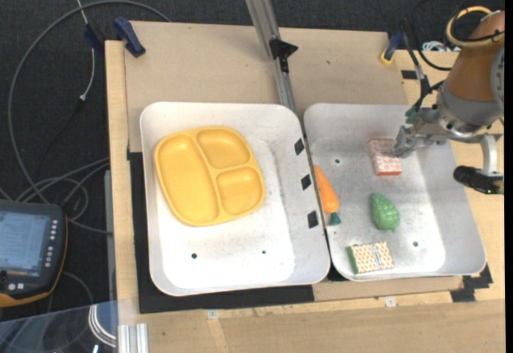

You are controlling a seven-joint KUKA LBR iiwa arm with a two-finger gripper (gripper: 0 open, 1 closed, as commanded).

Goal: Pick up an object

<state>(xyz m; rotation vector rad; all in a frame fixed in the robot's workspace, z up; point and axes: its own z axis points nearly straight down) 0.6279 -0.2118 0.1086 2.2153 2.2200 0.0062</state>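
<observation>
gripper low over the right bin, beside a pink block

the gripper [403, 143] sits at the upper right edge of the pink block [385, 159] in the right bin [449, 255]; its fingertips blur together, so i cannot tell whether they are apart or closed, or touching the block. a carrot [326, 192] lies along the bin's left wall, a green lump [385, 213] mid-bin, a patterned packet [372, 257] near the front. the left bin [232, 267] holds a yellow divided tray [210, 175].

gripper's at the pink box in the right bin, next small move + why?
Probably a short straight descent onto the pink box. The gripper sits at the box's upper right edge, and nothing shows between its fingers. The green toy and the carrot lie well apart from the box, so going down looks unobstructed.
</observation>
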